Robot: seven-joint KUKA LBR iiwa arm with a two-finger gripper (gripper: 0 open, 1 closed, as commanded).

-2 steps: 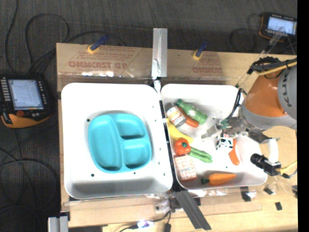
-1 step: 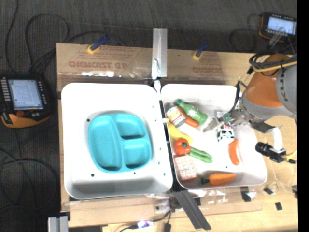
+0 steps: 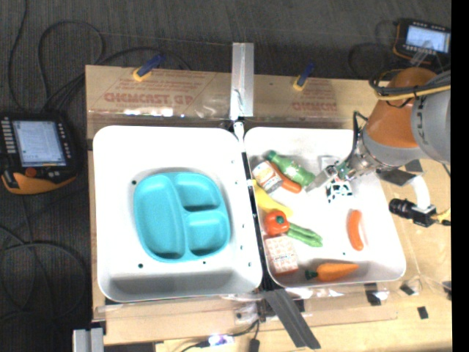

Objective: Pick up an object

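Observation:
My gripper (image 3: 331, 174) is low over the upper right part of the right bin (image 3: 388, 262), with the arm coming in from the right. Directly under it lies a small black-and-white spotted object (image 3: 338, 191), touching it or nearly so; I cannot tell which. To the gripper's left is a green bottle (image 3: 291, 169), with a small carrot (image 3: 290, 185) and an orange-and-white packet (image 3: 266, 176) beside it. A red sausage (image 3: 355, 230) lies below the gripper, to its right.
The right bin also holds a yellow banana (image 3: 265, 202), a red-orange pepper (image 3: 275, 222), a green pod (image 3: 304, 234), a small red-patterned box (image 3: 281, 254) and a large carrot (image 3: 333, 271) at the front. A turquoise divided tray (image 3: 181, 215) fills the left bin (image 3: 117, 152).

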